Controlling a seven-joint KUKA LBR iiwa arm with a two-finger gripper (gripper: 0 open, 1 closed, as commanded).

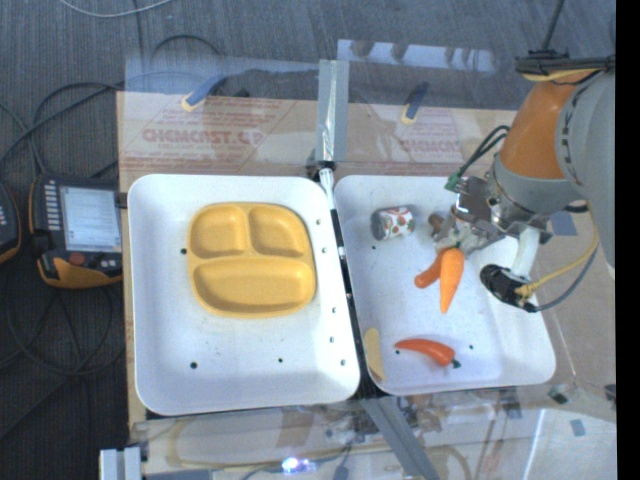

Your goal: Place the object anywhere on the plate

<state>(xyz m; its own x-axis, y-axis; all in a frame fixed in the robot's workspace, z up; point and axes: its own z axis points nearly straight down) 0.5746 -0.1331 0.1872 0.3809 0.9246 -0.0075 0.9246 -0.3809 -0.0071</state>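
Nearest the camera, below the carrot, a red pepper point(425, 350) lay in the right bin point(520, 363). Just left of the pincer point(470, 230), the carrot point(449, 276) hung or lay with its long axis steep, its top at the pincer, which hid any contact. Well left of the carrot sat the yellow plate point(252, 258). Beyond it lay a small can point(394, 222).

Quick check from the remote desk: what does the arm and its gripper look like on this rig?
The arm is bulky and rounded, grey, with a broad orange band above the wrist. The gripper is a compact dark and metallic unit with small mechanical parts. Thin cables, one yellowish, loop off the wrist to a black ring-shaped fitting.
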